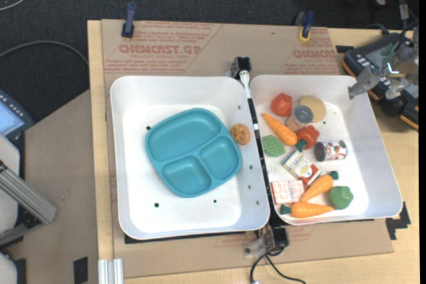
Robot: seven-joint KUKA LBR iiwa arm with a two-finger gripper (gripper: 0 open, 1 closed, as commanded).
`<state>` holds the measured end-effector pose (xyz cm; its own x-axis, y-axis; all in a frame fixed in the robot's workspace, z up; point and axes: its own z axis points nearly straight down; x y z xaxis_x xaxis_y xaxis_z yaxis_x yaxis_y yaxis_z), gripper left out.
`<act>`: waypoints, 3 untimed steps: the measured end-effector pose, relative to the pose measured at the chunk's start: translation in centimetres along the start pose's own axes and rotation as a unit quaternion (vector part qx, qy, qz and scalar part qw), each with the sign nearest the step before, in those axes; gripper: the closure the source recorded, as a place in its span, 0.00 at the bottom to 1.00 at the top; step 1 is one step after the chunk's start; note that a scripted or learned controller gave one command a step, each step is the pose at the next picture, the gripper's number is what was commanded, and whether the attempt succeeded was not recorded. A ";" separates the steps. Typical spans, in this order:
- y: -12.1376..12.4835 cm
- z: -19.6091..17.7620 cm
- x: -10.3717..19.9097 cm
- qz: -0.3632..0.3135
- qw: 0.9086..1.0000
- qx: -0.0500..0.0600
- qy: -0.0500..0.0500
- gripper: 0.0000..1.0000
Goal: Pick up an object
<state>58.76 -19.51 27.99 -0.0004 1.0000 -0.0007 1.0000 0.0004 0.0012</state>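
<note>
The left bin (pixel 126 163), shallow smooth white plastic, lay well left of the gripper and bore a teal three-compartment plate (pixel 193 151) and a rough brown ball (pixel 240 134). The right bin (pixel 373 163), below-left of the gripper, held the toy food: a tapering orange carrot (pixel 279 130), a ridged green disc (pixel 273 145), a small printed can (pixel 331 151) and a glossy green pepper (pixel 340 197). The grey gripper (pixel 363 85) hung tilted at that bin's far right corner, near none of them; whether it was spread or closed could not be told.

grey metal hand (pixel 373 80), black-and-yellow housing, thin cables
</note>
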 end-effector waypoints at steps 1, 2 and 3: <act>-10.6 8.4 8.0 -0.001 1.000 0.009 0.005 0.00; -10.0 6.8 7.5 0.001 1.000 -0.001 0.000 1.00; -9.2 -5.7 14.2 -0.005 1.000 -0.008 0.001 1.00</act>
<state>49.50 -5.30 33.66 -0.0101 0.9999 0.0009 0.9998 0.0101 0.0163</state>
